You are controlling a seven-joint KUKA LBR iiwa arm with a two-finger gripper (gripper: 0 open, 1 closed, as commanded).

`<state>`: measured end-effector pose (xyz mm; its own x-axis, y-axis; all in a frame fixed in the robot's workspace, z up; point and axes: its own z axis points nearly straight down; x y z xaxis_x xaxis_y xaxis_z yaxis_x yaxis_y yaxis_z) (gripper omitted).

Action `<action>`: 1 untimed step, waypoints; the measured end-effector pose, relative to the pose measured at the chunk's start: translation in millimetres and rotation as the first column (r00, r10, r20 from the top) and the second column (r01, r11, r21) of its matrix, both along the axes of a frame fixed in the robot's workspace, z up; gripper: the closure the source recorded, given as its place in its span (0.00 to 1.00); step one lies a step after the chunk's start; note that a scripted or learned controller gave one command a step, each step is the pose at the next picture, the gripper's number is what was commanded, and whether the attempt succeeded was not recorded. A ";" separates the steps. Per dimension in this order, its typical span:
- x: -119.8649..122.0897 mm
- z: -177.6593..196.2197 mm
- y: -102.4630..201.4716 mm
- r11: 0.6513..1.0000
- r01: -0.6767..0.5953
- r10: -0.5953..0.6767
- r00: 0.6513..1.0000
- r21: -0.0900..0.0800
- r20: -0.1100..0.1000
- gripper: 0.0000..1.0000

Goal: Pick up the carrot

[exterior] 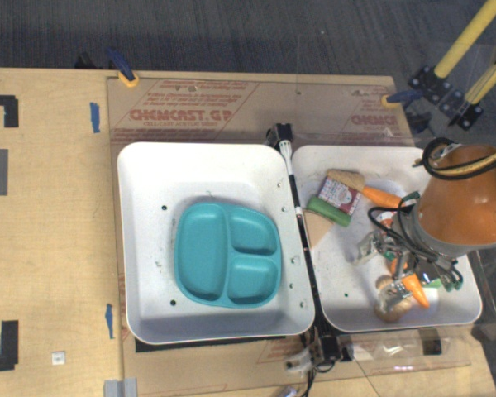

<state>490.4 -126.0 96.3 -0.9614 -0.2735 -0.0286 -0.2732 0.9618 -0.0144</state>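
The carrot [414, 289] reads as the short orange tapered piece low in the right bin [471, 308], near its front wall, lying flat at a slant beside a brownish rounded object [390, 303]; a green bit at its outer end looks like its leafy top, though clutter and the arm's shadow make this hard to confirm, and a second orange piece [383, 196] further back in the same bin could be mistaken for it. It looks like a small toy vegetable, so likely light, stiff and smooth, apt to roll or squirt out of a pinch rather than crush. The best hold is probably across its thicker middle, square to its long axis, not on the narrow tip. The gripper [398, 263] hangs just above and to the left of the carrot among dark cables and metal parts, and whether it is released or clenched cannot be told from here; nothing shows the carrot grasped. The brown neighbour touches or nearly touches the carrot, which leaves little room on that side. Further back lie a green and pink packet [337, 198] and a tan block [345, 178]. The left bin [140, 222] bears a teal divided plate [229, 255]
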 end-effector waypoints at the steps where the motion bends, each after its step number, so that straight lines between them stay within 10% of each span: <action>1: 1.7 -6.7 -42.4 0.982 -0.187 0.187 0.982 0.001 -0.012 0.00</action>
<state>492.1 -168.4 89.7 -0.8937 -0.4482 -0.0177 -0.4481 0.8939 -0.0098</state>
